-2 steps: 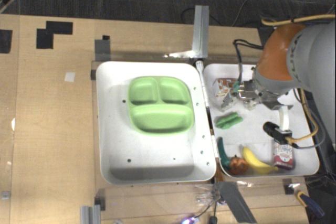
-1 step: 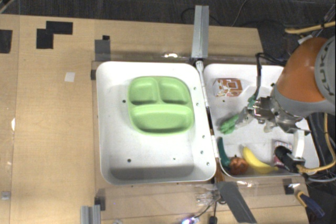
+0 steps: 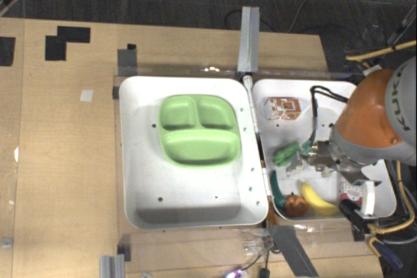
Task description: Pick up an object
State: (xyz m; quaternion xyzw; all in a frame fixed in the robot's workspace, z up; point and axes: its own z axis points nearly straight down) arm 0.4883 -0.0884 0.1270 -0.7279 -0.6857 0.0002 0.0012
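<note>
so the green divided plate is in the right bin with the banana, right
Not quite. The camera view shows the green divided plate alone in the left bin; the banana lies in the right bin.

tray (image 3: pixel 199 129) in left bin (image 3: pixel 140 159); banana (image 3: pixel 317 200) probably right.

tray (image 3: pixel 199 129): we see pale green
bins (image 3: pixel 140 159): white
banana (image 3: pixel 318 200): yellow
apple (image 3: pixel 296 206): red-brown
arm band (image 3: pixel 368 115): orange
worktop (image 3: pixel 58 159): tan wood, black patches
</note>
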